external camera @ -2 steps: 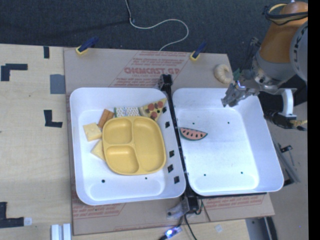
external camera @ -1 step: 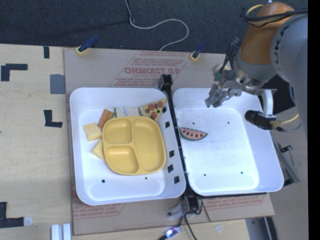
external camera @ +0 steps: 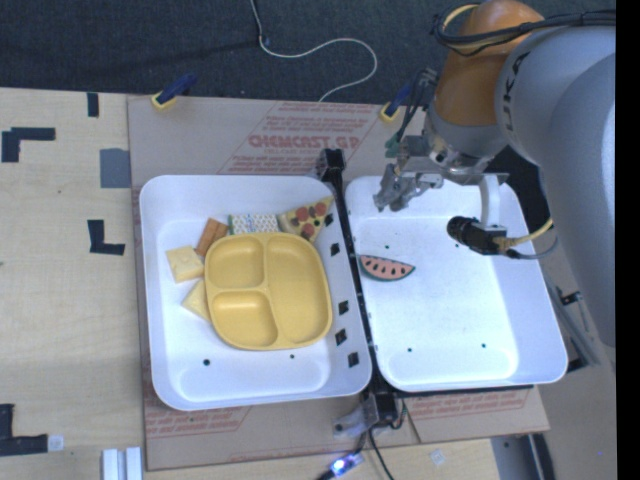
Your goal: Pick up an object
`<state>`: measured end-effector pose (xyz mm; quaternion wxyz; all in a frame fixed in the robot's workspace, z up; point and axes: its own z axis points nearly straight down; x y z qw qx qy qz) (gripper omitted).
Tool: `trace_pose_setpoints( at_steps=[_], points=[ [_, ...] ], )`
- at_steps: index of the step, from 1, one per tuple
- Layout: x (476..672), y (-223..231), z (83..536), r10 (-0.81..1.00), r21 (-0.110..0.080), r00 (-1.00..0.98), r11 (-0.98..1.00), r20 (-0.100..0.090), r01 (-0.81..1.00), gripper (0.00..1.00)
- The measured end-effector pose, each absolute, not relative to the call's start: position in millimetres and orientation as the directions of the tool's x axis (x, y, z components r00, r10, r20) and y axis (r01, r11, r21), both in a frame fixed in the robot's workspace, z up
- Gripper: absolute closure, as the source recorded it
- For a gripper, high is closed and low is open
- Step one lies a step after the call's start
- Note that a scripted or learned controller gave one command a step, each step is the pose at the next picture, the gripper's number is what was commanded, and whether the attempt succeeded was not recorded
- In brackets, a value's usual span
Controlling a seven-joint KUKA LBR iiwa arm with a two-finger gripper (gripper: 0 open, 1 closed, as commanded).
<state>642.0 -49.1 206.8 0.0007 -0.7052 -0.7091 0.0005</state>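
Note:
A watermelon slice [external camera: 386,267] lies in the right bin [external camera: 470,343], near its left wall. My gripper [external camera: 393,197] hangs over the far left part of that bin, behind the slice and apart from it. In the left bin [external camera: 170,368] a yellow divided plate [external camera: 268,290] rests, with several small food pieces behind and to its left: a pizza slice [external camera: 309,218], a brown cracker [external camera: 210,235] and pale cheese pieces [external camera: 185,263].
The grey arm with its orange band [external camera: 480,63] reaches in from the right over the right bin's far side. A black cable [external camera: 490,236] loops by the wrist. A white wire [external camera: 330,48] lies on the dark floor beyond the bench.

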Motion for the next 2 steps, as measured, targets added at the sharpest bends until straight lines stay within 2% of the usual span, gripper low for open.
trace_pose_setpoints(
  at_steps=[1,2],
  points=[
    [656.0,4.1,210.2,1.0,-0.001,-0.007,0.007,0.002,1.0,1.0],
    [651.6,53.3,235.7,1.0,0.001,-0.007,0.007,0.002,1.0,1.0]
  ],
)
